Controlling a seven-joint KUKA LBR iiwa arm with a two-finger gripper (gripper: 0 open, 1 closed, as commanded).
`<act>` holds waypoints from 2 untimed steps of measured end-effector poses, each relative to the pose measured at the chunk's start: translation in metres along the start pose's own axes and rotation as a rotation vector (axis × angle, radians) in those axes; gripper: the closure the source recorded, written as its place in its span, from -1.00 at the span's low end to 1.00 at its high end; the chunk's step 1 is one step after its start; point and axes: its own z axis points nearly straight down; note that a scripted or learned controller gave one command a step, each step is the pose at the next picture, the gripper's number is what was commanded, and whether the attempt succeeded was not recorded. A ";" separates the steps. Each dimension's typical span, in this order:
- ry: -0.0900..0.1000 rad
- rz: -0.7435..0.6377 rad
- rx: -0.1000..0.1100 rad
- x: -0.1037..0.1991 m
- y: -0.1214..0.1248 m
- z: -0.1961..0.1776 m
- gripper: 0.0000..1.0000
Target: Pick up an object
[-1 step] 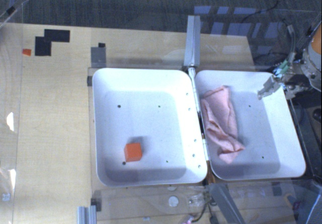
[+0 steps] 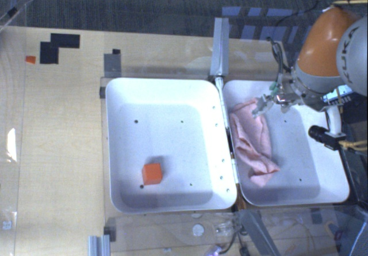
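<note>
A pink cloth (image 2: 253, 141) lies crumpled along the left side of the right bin (image 2: 305, 186). An orange block (image 2: 152, 174) sits in the near part of the left bin (image 2: 123, 99). My gripper (image 2: 269, 102) hangs over the far part of the right bin, its tips just above the cloth's upper right corner. The orange-banded wrist rises behind it at the right. Nothing shows between the tips.
A metal divider post (image 2: 219, 48) stands between the bins at the back. Black and orange markers (image 2: 54, 48) lie on the wooden bench at the far left. A black cable fitting (image 2: 323, 137) juts in at the right bin's right edge.
</note>
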 end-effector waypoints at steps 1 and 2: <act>-0.001 -0.062 -0.004 0.003 -0.018 0.069 -1.00; -0.005 -0.096 -0.011 0.004 -0.094 0.074 -1.00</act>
